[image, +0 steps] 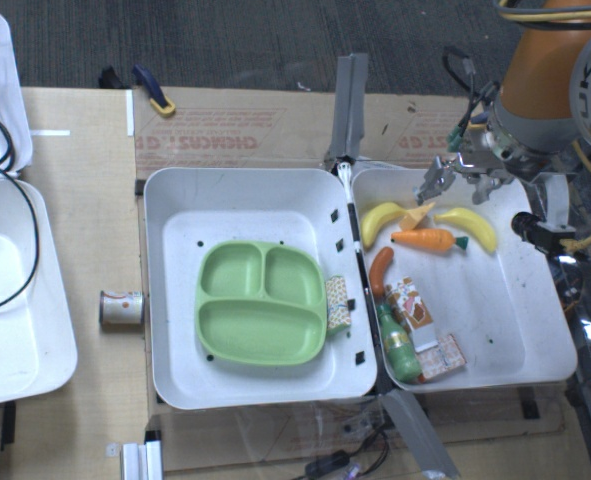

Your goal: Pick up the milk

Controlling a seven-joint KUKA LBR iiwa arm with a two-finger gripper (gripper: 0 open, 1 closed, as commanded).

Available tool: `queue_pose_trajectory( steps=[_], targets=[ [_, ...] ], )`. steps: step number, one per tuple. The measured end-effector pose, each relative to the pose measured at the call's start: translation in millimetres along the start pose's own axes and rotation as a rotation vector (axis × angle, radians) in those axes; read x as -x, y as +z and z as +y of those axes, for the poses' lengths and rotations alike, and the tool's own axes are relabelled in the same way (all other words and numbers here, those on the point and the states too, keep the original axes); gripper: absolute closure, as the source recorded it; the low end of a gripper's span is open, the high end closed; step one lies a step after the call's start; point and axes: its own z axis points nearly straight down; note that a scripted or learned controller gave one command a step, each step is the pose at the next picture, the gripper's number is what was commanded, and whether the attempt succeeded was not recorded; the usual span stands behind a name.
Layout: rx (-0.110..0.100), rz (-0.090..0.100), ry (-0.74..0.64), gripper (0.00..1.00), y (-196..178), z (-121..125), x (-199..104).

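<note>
Orange carrot point(424, 238) serves as landmark in right bin point(535, 318). Gripper point(445, 181) hovers just above-behind it, near two bananas point(473, 225); finger spread cannot be told, nothing visibly held. Milk carton point(411, 302) lies below carrot, beside green bottle point(396, 346).

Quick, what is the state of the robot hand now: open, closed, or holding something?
Hand: hovering over the far part of the right white bin, above the two yellow bananas; open or closed cannot be told.
</note>
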Motion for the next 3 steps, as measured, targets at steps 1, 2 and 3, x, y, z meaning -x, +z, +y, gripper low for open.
queue_pose_trajectory(
  steps=[1,2,3],
  targets=[
    [-0.002,0.000,-0.019,0.00,32,-58,-40],
    [0.001,-0.002,-0.013,0.00,-106,-101,-17],
    [-0.002,0.001,-0.053,0.00,38,-147,-5]
  ],
)
